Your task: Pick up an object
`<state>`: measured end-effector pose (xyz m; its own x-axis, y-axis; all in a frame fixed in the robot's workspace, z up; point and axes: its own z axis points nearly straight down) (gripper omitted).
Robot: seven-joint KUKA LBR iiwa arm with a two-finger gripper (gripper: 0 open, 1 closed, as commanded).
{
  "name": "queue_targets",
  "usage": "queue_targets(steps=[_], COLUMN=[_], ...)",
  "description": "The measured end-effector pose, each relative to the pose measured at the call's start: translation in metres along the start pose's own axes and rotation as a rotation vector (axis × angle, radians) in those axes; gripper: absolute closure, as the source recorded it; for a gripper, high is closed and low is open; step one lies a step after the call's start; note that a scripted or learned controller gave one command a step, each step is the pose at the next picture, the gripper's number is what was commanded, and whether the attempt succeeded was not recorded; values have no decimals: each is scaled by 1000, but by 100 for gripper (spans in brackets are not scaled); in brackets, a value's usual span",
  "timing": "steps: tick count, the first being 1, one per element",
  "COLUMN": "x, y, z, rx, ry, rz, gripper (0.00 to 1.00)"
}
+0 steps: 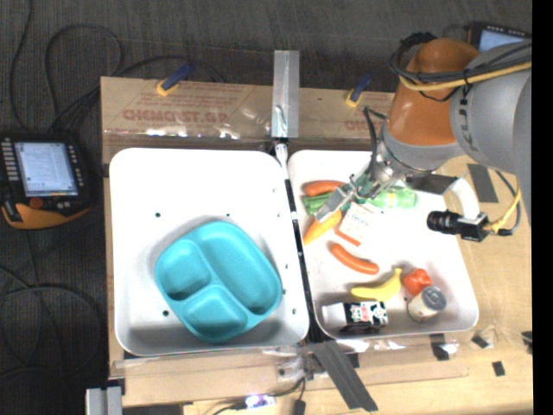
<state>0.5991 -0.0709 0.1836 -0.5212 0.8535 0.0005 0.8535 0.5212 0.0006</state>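
My gripper [344, 200] is low in the upper left part of the right bin [458, 266], reaching in from the upper right. Its tip is over a green piece [318, 202], between an orange carrot [321, 187] and a yellow-orange piece [320, 226]. A white card [356, 224] lies just below the tip, and a light green object [396, 200] sits to its right. I see nothing lifted off the bin floor.
Lower in the right bin lie a red sausage-shaped piece [352, 258], a banana [380, 286], a red item [417, 278], a grey-capped round thing [426, 303] and a black-and-white box [365, 314]. The left bin [138, 180] holds a teal divided plate [218, 281].
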Motion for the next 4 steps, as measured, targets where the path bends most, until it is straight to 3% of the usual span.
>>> queue_targets(steps=[1, 2, 3, 4], x=[14, 28, 23, 28], y=[13, 2, 17, -57], z=[-59, 0, 0, 0], rx=[1, 2, -2, 1], ry=[-3, -1, 1, 2], rz=[-199, -322, -300, -204], gripper=[0, 0, 0, 0])
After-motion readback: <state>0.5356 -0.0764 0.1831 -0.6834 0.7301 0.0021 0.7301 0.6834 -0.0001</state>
